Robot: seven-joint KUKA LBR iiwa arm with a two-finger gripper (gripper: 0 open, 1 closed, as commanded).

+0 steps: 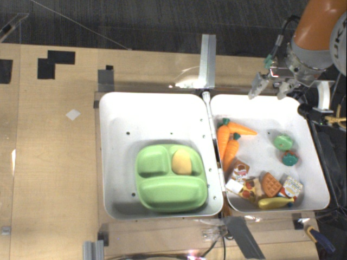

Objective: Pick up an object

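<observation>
The gripper (268,88) hangs above the far edge of the right bin (317,161) with its two fingers spread and nothing between them, well apart from the toys lying below. Two carrots (229,143) lie against the bin's left wall, a green toy (283,142) sits alone toward the right, and small packets with a banana (275,202) crowd the near edge; the left bin (116,145) bears a green tray (168,186) with a yellow egg-like thing (182,161) in one compartment. The carrots look light, stiff and smooth, probably plastic and a little slippery, so a pinch across the narrow middle of the upper one, where it stands free of its neighbour, seems the safest hold.
</observation>
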